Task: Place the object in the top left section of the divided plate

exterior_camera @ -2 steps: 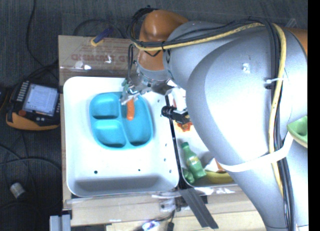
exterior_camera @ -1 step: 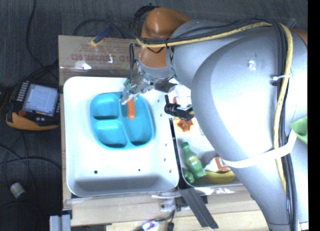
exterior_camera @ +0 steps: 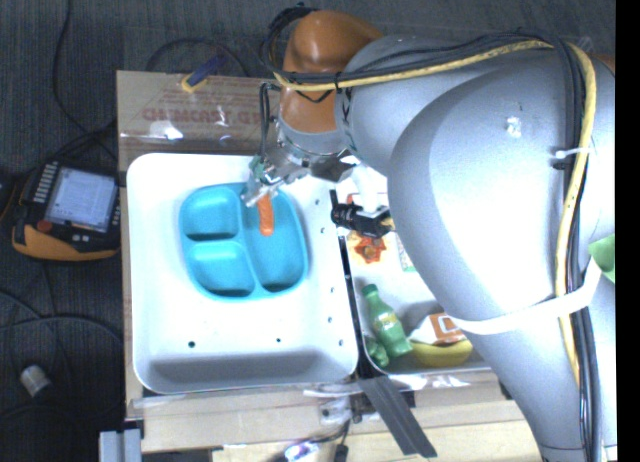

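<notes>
A blue divided plate (exterior_camera: 200, 250) lies in the left white bin (exterior_camera: 160, 340). It has two small sections on its left and one long section on its right. My gripper (exterior_camera: 262, 193) hangs over the plate's upper right part. It is shut on the top end of a small orange carrot-like object (exterior_camera: 266, 219). The object points down over the top of the long right section, just right of the divider that borders the top left section (exterior_camera: 210, 213).
The right bin (exterior_camera: 352, 280) holds a green bottle (exterior_camera: 384, 323), a banana (exterior_camera: 442, 353), a small black thing (exterior_camera: 360, 216) and an orange-red item (exterior_camera: 368, 247). The arm's big grey body covers most of that bin. A cardboard sheet (exterior_camera: 190, 110) lies behind the left bin.
</notes>
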You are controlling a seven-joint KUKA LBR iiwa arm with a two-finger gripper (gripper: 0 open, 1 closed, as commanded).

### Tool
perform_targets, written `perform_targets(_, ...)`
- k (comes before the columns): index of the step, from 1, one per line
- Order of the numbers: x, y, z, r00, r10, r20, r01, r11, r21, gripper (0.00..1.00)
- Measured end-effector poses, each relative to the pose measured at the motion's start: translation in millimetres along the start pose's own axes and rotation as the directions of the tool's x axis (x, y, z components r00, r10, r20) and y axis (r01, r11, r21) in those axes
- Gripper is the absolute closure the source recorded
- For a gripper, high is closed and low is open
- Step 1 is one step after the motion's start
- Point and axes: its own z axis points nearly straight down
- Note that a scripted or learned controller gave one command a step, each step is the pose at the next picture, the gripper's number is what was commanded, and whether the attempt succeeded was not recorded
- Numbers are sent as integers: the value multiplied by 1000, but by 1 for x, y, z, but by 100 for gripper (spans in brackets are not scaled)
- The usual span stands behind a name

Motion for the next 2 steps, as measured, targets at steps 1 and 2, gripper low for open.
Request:
perform_targets(1,5,4,8,986,169,0,-169,986,-5,100)
perform_targets(2,40,-19,17,956,293,5,-293,956,-14,100)
